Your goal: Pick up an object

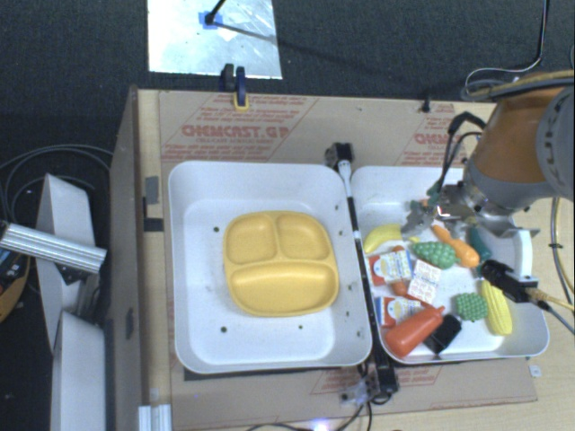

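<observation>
My pincer [429,212] over the right bin [395,187].
Its opening: I cannot tell. Carrot [456,246] at four o'clock of it; yellow plate [278,263] in left bin [198,268].

The arm [530,142] is a thick rounded body, grey at its outer part with a broad orange band above the wrist. A black cable [454,137] loops along it. The tool [437,212] is small, dark metal.
</observation>
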